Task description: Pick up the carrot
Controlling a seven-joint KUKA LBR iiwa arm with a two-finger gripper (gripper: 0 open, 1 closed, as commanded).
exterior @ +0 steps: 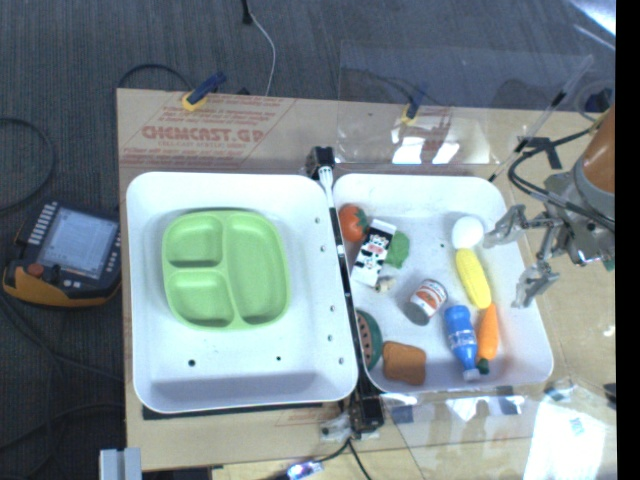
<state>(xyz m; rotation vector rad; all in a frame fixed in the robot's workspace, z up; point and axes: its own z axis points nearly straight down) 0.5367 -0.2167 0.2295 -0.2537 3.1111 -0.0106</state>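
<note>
Camera view from above gave me the small orange carrot with a green tip [488, 334] lying near the right wall of the right shallow white bin [520, 368], towards its near corner, nothing gripping it. Just beside it on the left lay a blue plastic bottle with a white cap [460, 338], and above it a yellow corn cob [473, 277] with a white egg-shaped ball [467, 233] past that. Further left I saw a small red and white can [427, 299], a brown bread-like lump [404, 362], a black and white carton [376, 254] and a red tomato-like piece [351, 223]. The left white bin [150, 378] held a light green divided plate [226, 268]. My jaws [527, 258] hung spread wide over the right bin's right rim, holding nothing, up and to the right of the carrot and apart from it.
</note>
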